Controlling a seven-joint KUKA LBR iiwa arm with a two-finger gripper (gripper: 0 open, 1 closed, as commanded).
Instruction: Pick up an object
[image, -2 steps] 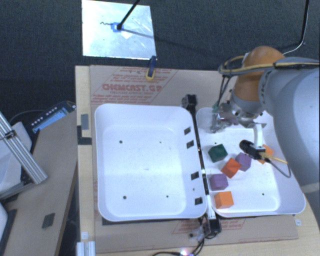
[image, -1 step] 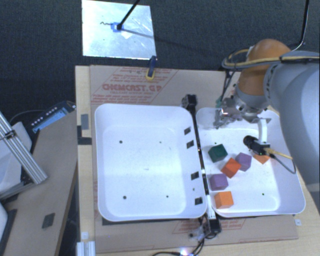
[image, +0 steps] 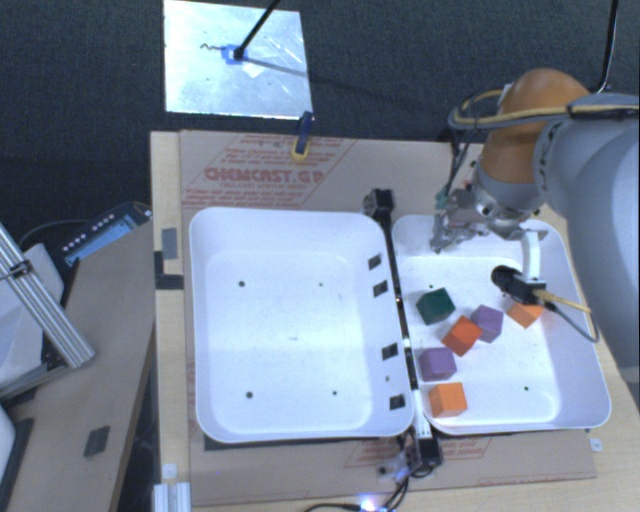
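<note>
White right bin (image: 560, 400), green block (image: 435, 305) sitting skewed

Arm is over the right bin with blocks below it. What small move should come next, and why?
Probably shift the hand toward the dark green block and lower. The hand sits near the right white bin's far edge, above bare floor, and that block lies nearest, slightly apart from the orange cube.

Bright even light, white bins (image: 290, 225) glaring, slightly soft focus
</note>
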